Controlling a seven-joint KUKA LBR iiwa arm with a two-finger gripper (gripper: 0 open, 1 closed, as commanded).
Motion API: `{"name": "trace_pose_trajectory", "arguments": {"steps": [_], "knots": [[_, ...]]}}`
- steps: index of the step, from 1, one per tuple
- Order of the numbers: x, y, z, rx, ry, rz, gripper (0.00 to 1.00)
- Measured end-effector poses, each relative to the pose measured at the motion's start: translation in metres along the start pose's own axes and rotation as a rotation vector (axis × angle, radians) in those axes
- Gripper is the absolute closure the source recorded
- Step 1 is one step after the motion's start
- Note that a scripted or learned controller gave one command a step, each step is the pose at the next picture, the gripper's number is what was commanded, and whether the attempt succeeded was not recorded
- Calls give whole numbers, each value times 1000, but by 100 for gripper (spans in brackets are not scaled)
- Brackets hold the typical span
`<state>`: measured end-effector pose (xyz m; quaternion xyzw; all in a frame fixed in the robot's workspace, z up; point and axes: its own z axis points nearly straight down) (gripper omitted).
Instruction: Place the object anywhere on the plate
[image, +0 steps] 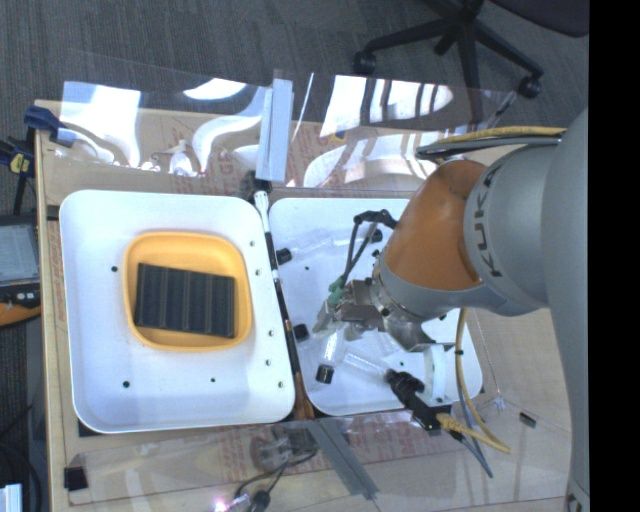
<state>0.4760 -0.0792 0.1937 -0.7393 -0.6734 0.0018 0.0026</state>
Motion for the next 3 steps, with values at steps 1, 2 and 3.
{"name": "trace_pose_trajectory", "arguments": {"steps": [1, 2, 3], "knots": [[31, 54, -11, -2, 0, -58, 100], [113, 66, 3, -3, -2, -209, 100], [112, 66, 3, -3, -2, -208, 0]]}}
